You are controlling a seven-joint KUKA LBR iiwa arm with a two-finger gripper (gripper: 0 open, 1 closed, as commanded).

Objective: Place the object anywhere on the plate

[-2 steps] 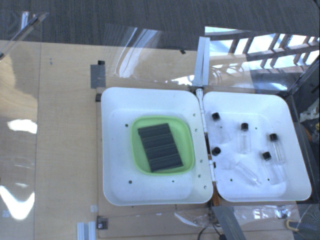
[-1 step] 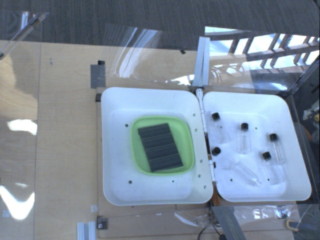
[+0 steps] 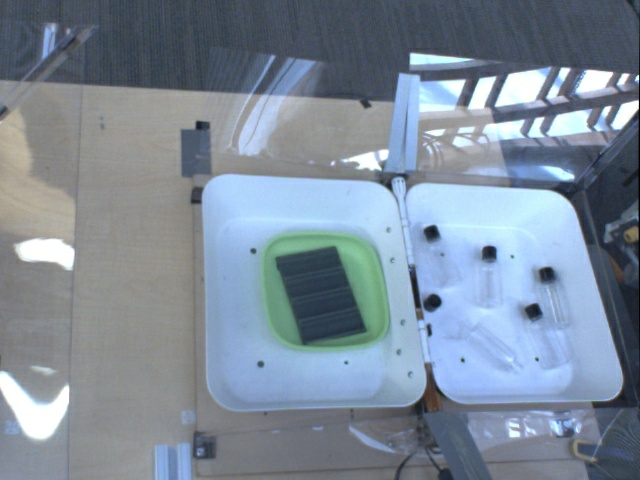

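A dark grey slanted bar point(image 3: 608, 158) is seen cut off at the right edge, with a small pale yellowish piece point(image 3: 628, 234) below it. Both are small and blurred, and whether either belongs to the robot's body cannot be told.

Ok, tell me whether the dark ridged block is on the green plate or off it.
On it. The dark ridged block lies flat inside the green plate, in the left bin.

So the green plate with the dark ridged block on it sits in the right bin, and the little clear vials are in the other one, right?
Not quite: the camera view shows the green plate with the dark block in the left bin. The clear vials lie in the right bin.
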